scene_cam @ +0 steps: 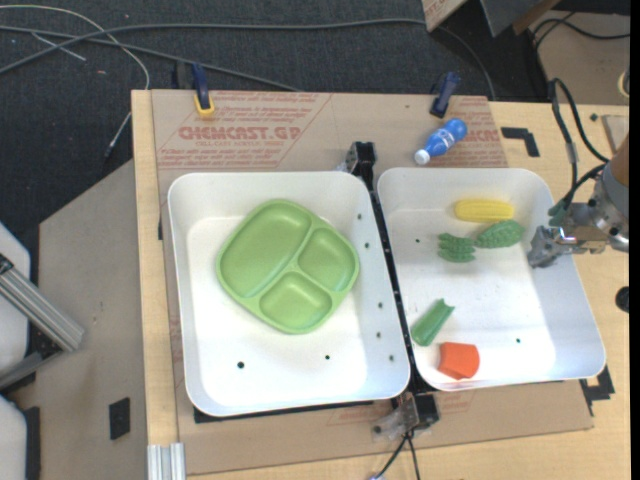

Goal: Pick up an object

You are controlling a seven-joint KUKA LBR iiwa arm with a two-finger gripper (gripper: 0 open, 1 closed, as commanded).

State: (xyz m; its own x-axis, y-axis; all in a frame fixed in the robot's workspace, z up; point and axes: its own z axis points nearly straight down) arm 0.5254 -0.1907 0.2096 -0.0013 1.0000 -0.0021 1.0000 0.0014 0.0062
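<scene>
On the far left the dark floor shows, with grey cables trailing across it, and then the bench begins, covered by a sheet of brown cardboard (250, 128) printed in red letters. A small yellow clamp (203, 99) grips its back edge. The left bin (190, 368) sits on that sheet, and a light green divided plate (288, 265) lies inside it, turned at an angle, three compartments facing up. Between the two bins runs a dark seam with black clips (361, 155) at the back and front.

Behind the right bin, a little blue and white bottle (440, 142) lies on its side on the cardboard, just beside a blue clamp (446, 92). The right bin (570, 353) holds the loose things. Near its front edge a flat green strip (432, 322) lies tilted, and just beside it, closer to the rim, sits an orange block (459, 360). Toward the back lies a yellow corn cob (484, 209), and just in front of it two leafy green pieces (480, 241) rest end to end, the darker one on the left, the paler on the right.

At the right the gripper (548, 245) hangs over the bin's right part, near the paler leafy piece but apart from it. Whether its jaws are spread or pressed together I cannot tell from here, and nothing is seen between them
</scene>
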